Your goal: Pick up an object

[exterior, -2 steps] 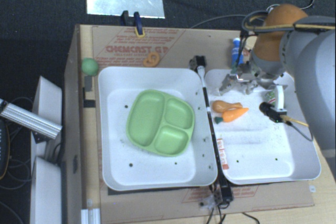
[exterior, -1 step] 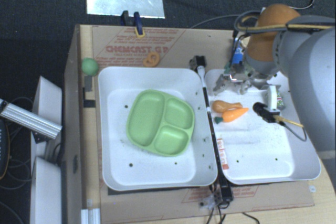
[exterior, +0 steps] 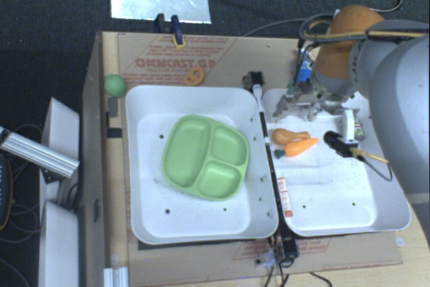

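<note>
An orange toy carrot (exterior: 297,145) with a green end lies near the left wall of the right bin (exterior: 336,212). A tan-orange piece (exterior: 285,136) lies touching it on its far side. My gripper (exterior: 295,114) hangs at the back of the right bin, just behind those two pieces and apart from them. Its fingers are spread open and hold nothing. In the left bin (exterior: 151,212) a light green divided plate (exterior: 205,156) lies flat.
A green ball (exterior: 114,84) rests on the bench outside the left bin's far left corner. A small orange pretzel shape (exterior: 193,76) lies on the cardboard behind the bins. The ridge where both bin walls meet (exterior: 269,165) runs just left of the carrot.
</note>
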